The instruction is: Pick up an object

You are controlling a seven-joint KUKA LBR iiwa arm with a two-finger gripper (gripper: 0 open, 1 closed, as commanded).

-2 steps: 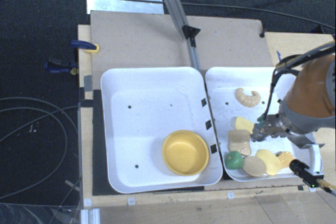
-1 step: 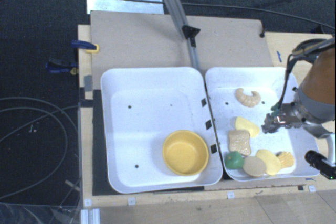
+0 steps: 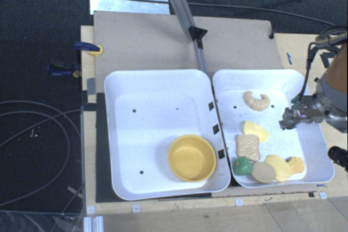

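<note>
Judging by looks, the pieces in the right bin [image 3: 312, 171] are small toy foods, probably light moulded plastic or foam: stiff enough to pinch, smooth enough to slip, and not fragile. The croissant [image 3: 256, 100] lies alone in the upper middle of that bin, well apart from the rest, so it seems the easiest pick; I would close across its narrow middle, where the curve gives two opposing sides. Below it, a pale yellow wedge [image 3: 255, 131] touches a tan waffle-like cracker [image 3: 248, 146], which lies flat and offers little edge to grip. Along the lower rim a green piece [image 3: 242, 165], a beige round piece [image 3: 263, 172], a yellow piece [image 3: 279, 167] and a small ridged orange-yellow piece [image 3: 296, 164] crowd together, so a grasp there risks nudging neighbours. The left bin [image 3: 125, 117] holds a yellow bowl [image 3: 191, 157] at lower centre, larger and best taken by its rim.

The gripper [image 3: 289, 119] sits at the right side of the right bin, above bare floor to the right of the wedge. It is too dark and small for me to tell its opening, and nothing visible sits in it.
</note>
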